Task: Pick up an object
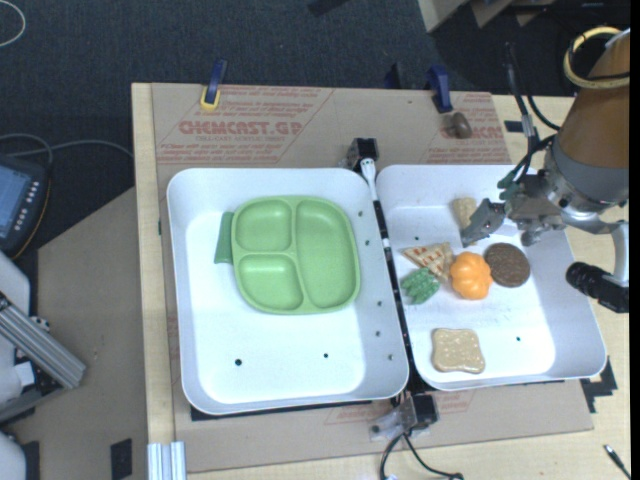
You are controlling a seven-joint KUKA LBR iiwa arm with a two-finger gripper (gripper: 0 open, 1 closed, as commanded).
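camera view, "chemcast" printed on board, gripper spread open above right bin

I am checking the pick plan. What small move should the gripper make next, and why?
Probably a short descent toward the brown round patty. The gripper hangs just above the right bin, with nothing visible between its fingers, and the patty lies almost directly below it, slightly apart from the orange.
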